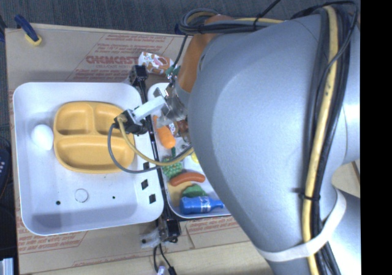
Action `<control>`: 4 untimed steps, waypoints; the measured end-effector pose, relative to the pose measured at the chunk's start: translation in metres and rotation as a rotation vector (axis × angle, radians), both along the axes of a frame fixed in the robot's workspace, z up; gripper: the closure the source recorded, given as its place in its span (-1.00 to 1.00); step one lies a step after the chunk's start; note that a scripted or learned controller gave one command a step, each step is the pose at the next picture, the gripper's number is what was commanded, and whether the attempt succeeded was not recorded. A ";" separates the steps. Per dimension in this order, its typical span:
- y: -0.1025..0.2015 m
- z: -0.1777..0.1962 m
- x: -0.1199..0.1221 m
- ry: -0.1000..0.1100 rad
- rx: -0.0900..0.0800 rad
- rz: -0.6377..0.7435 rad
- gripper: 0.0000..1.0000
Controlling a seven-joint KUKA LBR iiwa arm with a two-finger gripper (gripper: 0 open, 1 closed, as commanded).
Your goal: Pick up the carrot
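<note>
Carrot (166, 137) at frame centre in the right bin (173, 207), just below the gripper (160, 122), apparently lowered for a grasp; jaws' opening not discernible beneath the arm (269, 127).

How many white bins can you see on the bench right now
2. The left bin holds a yellow divided tray; the right bin is mostly covered by the arm, so more of its contents may be hidden.
</note>
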State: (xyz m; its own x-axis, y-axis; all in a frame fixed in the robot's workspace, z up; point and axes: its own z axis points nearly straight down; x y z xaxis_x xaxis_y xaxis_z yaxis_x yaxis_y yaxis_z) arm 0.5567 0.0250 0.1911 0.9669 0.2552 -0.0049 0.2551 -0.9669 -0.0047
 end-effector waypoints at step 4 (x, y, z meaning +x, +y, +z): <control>-0.055 0.009 -0.044 0.006 0.004 -0.043 1.00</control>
State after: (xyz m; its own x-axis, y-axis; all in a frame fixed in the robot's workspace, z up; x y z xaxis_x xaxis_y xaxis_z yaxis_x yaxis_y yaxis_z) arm 0.5129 -0.0304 0.2005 0.9770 0.2129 -0.0101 0.2128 -0.9770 -0.0101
